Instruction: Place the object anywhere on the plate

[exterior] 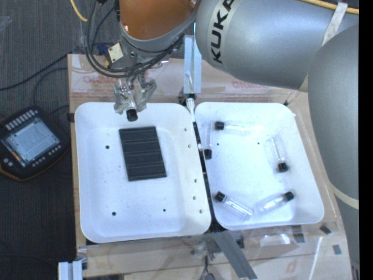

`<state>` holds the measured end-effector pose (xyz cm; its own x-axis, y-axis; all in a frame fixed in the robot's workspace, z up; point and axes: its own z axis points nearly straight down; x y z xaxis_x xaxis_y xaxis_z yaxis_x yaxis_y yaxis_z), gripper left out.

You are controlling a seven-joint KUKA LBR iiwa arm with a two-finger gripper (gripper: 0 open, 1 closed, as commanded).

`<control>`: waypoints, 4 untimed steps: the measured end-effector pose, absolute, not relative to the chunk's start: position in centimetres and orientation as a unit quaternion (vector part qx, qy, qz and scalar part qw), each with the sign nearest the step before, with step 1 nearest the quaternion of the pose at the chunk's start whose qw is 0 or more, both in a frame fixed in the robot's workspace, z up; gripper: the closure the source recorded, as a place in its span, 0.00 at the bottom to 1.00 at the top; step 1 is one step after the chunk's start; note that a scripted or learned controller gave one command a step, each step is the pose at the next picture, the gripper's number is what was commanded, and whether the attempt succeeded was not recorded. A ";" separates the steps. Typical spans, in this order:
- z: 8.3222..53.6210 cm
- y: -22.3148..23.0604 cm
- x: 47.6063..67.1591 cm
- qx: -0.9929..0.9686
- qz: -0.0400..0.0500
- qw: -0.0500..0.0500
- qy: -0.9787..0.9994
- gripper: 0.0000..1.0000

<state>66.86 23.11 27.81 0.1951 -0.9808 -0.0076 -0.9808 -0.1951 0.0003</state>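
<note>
Camera view: nearest, in right bin [306, 212], pair of clear black-capped vials [234, 206] lying close together. Mid-depth, dark ribbed plate [143, 153] flat in middle of left bin [96, 214]; level with it and beyond, three further vials [277, 154] in right bin. Farthest, over left bin's far rim, jaws narrow, clamped on held vial [131, 114], black cap showing, just beyond plate's far edge, not touching it.
</note>
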 end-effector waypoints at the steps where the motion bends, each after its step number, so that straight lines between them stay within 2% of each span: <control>1: 21.3 23.4 66.8 -0.840 0.003 0.001 0.542 1.00; 2: 23.9 23.5 66.8 -0.939 0.003 0.003 0.345 1.00; 3: 28.5 23.4 66.8 -0.993 0.003 0.003 0.116 1.00; 4: 22.8 23.4 56.8 -0.995 0.005 0.001 0.101 1.00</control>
